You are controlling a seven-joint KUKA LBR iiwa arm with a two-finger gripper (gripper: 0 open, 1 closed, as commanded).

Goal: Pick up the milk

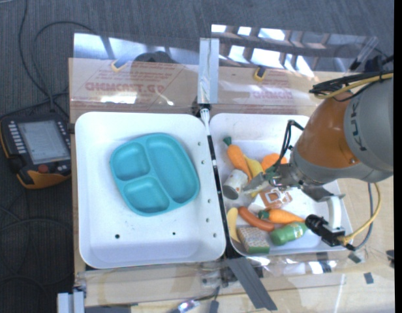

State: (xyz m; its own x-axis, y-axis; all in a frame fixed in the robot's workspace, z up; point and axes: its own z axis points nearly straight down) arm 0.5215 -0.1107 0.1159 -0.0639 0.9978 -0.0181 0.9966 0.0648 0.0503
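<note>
Both white bins (149, 253) look like smooth moulded plastic with a soft sheen. The teal divided plate (154, 173) is glossy plastic. The toy carrots (236, 156) and green vegetable (287, 233) look like shiny plastic. The arm (357, 135) shows a satin grey and orange shell. Brown cardboard (132, 87) lines the far side, matt, behind glaring clear sheeting.

A turquoise three-compartment plastic plate (154, 173) lay in the left shallow white bin (96, 194), while orange toy carrots (236, 156) and a green toy vegetable (287, 233) coloured the right shallow white bin (253, 128).
</note>
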